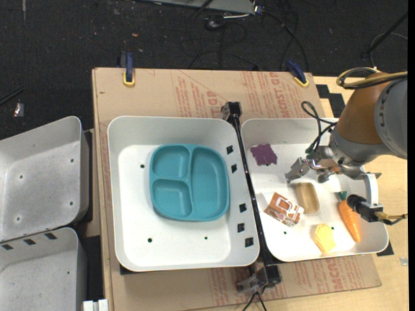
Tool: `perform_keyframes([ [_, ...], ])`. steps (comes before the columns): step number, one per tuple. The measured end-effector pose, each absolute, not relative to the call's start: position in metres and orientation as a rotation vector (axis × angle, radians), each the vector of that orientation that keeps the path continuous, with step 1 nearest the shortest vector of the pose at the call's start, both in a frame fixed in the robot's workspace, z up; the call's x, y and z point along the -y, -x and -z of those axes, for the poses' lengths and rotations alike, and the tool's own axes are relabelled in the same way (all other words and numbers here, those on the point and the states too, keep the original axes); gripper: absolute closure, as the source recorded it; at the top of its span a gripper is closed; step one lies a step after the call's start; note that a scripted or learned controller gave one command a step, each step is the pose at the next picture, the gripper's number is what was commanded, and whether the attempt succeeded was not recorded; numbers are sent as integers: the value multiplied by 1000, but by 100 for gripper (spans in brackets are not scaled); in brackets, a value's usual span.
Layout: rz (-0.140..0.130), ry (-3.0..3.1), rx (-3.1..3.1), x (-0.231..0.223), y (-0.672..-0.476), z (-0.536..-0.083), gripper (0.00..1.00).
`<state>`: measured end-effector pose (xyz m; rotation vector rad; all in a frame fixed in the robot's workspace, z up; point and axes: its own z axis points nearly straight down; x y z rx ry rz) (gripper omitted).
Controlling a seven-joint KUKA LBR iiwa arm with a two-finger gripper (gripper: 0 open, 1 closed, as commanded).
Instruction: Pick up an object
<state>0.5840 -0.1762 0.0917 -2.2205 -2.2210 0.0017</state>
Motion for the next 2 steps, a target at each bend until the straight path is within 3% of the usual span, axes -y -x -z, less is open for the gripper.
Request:
perform_keyframes([
  [1, 0, 2222, 2223, 176, -585, -103, 100],
  [2, 5, 2222, 2229, 176, -597, -158, 100],
])
